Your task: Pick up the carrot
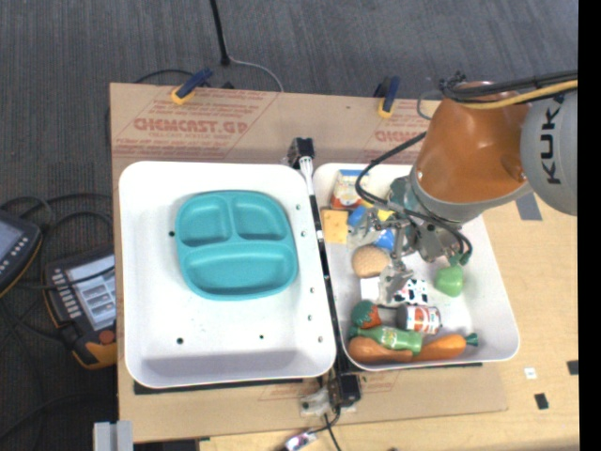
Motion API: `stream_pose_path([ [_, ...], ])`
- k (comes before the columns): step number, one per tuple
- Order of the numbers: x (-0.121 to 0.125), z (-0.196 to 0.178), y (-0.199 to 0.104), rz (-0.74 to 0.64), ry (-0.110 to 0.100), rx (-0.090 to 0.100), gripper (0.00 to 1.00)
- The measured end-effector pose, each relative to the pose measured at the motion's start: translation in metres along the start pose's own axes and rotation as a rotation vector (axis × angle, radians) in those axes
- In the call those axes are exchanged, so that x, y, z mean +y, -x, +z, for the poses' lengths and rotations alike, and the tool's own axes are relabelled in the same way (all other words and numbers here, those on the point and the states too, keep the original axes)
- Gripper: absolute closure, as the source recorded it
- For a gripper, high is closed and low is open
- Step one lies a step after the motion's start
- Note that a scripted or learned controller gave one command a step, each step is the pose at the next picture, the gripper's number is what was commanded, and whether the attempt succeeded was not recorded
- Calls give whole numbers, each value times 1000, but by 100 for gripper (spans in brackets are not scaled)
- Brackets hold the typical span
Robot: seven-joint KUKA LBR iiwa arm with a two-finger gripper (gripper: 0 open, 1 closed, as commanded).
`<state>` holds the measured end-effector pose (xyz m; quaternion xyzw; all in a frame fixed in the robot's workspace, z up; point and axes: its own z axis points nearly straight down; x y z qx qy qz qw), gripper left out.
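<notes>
Left bin [150, 252] carries a teal tray [237, 244]. Approach step under way: end effector [399, 275] hovers over the right bin [502, 332], grip state cannot be told. Carrot [441, 348] lies at 5 o'clock from it, along the near wall. Next move needs descent there; a can [418, 319] and green vegetable [385, 344] crowd it.

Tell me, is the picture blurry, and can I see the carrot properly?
In the camera view the light is even and soft, with faint shadows; the carrot at the right bin's near edge is fairly sharp, while the small toys under the end effector look cluttered and hard to tell apart.
</notes>
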<state>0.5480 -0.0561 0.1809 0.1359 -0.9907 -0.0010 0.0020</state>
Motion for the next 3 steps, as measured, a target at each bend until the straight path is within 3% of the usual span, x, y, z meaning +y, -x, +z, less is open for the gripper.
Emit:
stream_pose_path([
  [1, 58, 0, 30, 199, 0, -1, 0],
  [2, 46, 0, 16, -106, 0, 0, 0],
  [3, 38, 0, 12, -582, 1, -1, 0],
])
